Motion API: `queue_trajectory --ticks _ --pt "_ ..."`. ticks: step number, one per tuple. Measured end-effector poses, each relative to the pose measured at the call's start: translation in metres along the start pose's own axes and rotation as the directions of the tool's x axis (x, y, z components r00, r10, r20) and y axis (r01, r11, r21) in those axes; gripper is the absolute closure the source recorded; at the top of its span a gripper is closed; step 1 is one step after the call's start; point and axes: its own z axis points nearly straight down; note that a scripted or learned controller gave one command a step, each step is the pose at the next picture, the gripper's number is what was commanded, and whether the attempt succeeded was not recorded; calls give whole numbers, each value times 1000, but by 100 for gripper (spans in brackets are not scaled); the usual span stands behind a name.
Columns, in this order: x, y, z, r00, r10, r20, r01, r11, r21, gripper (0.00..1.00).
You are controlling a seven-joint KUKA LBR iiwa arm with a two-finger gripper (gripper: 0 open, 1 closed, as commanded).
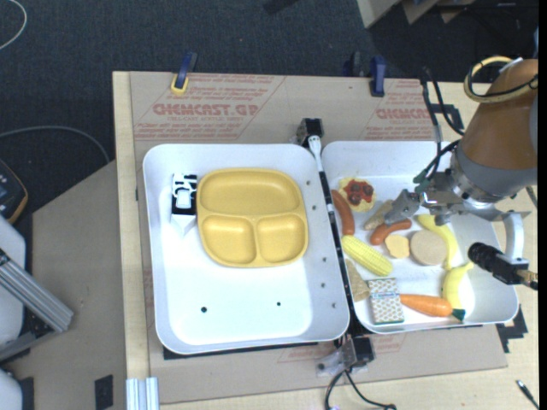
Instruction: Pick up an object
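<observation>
Lying nearest in the right bin, a carrot runs left to right beside a banana. Farther back, the arm's gripper, fingers spread, hovers low over a sausage angled up-right.

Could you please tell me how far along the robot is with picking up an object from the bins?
Done: the arm has reached over the right bin, and its pincer sits low among the toy food near the sausage. In hand: nothing visibly lifted. Left: gripping and raising an item. The corn, carrot and banana lie in the bin.
</observation>
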Motion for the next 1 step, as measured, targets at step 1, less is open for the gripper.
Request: queue_trajectory --ticks 1 --pt "-3 -3 63 1000 0 -1 0 1000 0 0"
